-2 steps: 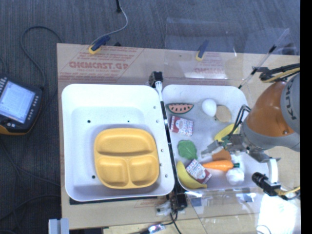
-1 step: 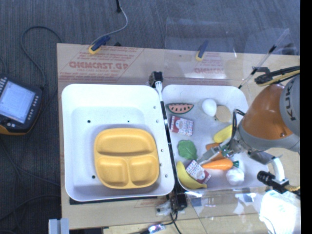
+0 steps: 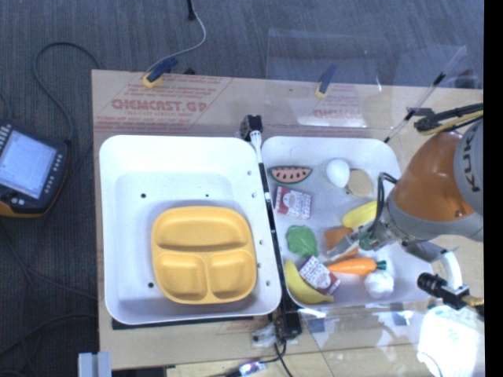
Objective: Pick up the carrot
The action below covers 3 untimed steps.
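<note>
The gripper [image 3: 354, 246] hangs low in the right bin [image 3: 377, 149], just above the carrot [image 3: 352, 266]; whether it is spread or closed cannot be told. The carrot lies near the bin's front edge, long axis running left-right, its green top toward the right edge. A banana [image 3: 302, 287] and small packet [image 3: 316, 272] sit at its left tip, a white garlic bulb [image 3: 380, 283] touches its right end, and the left bin [image 3: 126, 171] carries a yellow tray [image 3: 204, 251].

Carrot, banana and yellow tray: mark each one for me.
carrot [image 3: 353, 266], camera view, middle of its orange body.
banana [image 3: 302, 290], camera view, the curved lower part by the right bin's front edge.
yellow tray [image 3: 203, 241], camera view, floor of its large upper compartment.
</note>
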Each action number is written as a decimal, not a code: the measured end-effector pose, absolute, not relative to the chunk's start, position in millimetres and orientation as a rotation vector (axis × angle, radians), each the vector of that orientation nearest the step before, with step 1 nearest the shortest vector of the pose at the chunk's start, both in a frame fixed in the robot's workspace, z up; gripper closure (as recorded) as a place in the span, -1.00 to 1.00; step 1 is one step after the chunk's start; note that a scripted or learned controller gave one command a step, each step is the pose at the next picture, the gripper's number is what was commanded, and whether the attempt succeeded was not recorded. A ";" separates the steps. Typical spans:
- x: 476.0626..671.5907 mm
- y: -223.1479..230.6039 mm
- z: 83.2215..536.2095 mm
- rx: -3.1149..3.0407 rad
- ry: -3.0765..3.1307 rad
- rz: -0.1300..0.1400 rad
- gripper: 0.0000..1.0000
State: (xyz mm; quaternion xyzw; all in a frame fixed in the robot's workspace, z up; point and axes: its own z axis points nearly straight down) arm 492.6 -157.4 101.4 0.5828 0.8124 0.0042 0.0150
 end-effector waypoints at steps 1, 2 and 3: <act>492.8 -114.7 93.3 1.657 2.635 0.002 1.00; 497.1 -118.0 93.7 1.267 2.836 0.008 1.00; 492.8 -105.3 93.6 1.384 2.781 0.005 1.00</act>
